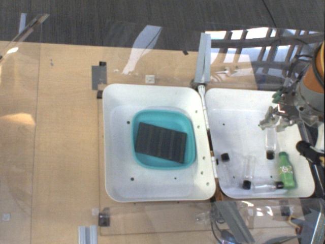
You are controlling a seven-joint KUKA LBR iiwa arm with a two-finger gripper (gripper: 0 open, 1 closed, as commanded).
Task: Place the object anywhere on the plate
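A dark grey ribbed rectangular object (161, 142) lies flat on the teal plate (163, 117), slightly turned, covering most of the plate's middle. The plate rests in the left white bin (118, 151). My gripper (275, 122) hangs over the upper right part of the right bin (234, 111), far to the right of the plate. It is open with nothing between its silver fingers (266, 121).
The right bin holds a green bottle (286, 171), a clear tube (270, 145) just below the gripper, another clear tube (261, 186) along the front wall, and a small black piece (224, 157). A raised ridge (208, 136) separates the bins.
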